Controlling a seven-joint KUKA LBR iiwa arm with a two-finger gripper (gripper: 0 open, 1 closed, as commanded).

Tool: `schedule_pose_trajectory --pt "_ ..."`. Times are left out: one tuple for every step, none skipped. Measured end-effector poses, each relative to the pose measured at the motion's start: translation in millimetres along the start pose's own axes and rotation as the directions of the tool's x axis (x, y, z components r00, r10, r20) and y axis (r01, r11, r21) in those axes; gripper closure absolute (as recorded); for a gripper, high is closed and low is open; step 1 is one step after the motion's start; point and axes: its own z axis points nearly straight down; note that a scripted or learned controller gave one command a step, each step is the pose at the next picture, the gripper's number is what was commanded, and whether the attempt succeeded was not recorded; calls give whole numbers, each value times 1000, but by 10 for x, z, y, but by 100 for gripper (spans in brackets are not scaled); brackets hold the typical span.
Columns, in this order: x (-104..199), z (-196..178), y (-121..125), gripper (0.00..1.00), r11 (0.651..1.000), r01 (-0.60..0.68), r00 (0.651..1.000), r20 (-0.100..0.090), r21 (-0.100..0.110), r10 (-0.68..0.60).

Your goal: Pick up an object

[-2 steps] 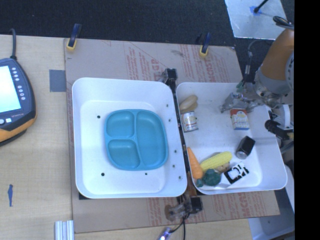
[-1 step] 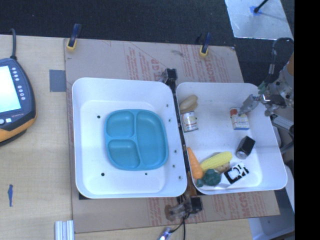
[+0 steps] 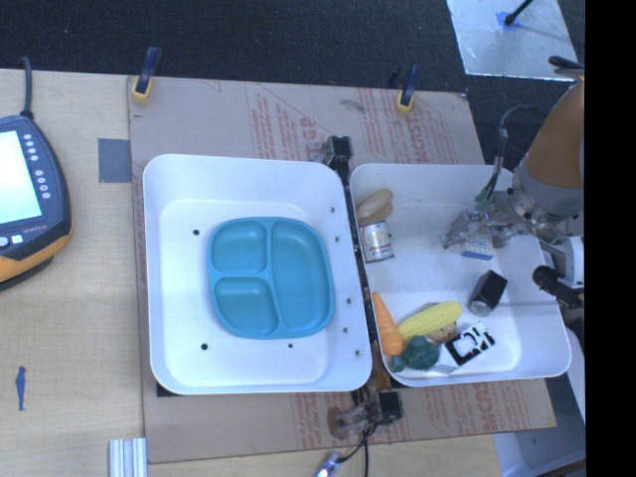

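The right bin [image 3: 437, 189] holds several objects. A beige potato-like piece [image 3: 375, 205] and a small silver can [image 3: 377, 241] lie by its left wall. An orange carrot [image 3: 386, 323], a yellow corn cob [image 3: 429, 318], a dark green item [image 3: 417, 354] and a black-and-white piece [image 3: 467, 344] crowd the front. A black cylinder [image 3: 487, 291] lies right of centre. My gripper [image 3: 475, 234] hangs over the bin's right-middle, just above and behind the black cylinder, apart from it. A small blue bit shows under the gripper; I cannot make out what it is.
The left bin [image 3: 169, 266] carries a blue divided plate [image 3: 270, 276]. A handheld pendant [image 3: 25, 197] lies at the far left of the bench. Clamps [image 3: 145, 76] hold the cardboard's back edge. The arm's orange band [image 3: 561, 137] rises at the right.
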Motion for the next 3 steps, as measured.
schedule_pose_trajectory --pt "-12 -16 469 0 1000 -5 1000 -2 -4 5" --pt "79 -123 75 0 1000 -4 1000 0 -2 4" --pt "-4 -11 201 0 1000 -3 1000 0 -4 3"
